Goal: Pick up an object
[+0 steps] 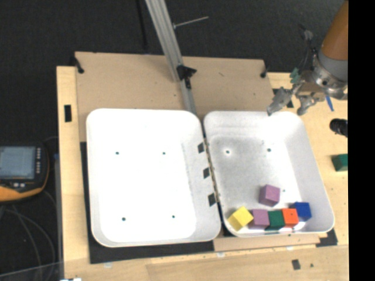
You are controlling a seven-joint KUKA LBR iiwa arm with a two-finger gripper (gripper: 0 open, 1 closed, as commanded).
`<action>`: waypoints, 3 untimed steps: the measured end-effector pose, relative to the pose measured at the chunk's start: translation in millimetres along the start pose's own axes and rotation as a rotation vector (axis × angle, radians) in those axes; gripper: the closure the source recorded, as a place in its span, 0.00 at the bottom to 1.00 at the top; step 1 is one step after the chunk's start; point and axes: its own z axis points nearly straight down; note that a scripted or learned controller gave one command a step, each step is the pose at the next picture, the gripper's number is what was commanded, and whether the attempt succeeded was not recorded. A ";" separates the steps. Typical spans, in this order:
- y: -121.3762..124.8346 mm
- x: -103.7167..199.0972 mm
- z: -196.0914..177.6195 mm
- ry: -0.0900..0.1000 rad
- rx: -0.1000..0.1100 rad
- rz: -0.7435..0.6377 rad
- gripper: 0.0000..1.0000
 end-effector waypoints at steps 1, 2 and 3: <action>-22.4 26.4 164.1 0.000 -0.003 0.002 0.00; -21.0 25.3 150.6 0.001 -0.008 0.006 1.00; 19.1 51.1 148.5 0.002 -0.005 0.006 1.00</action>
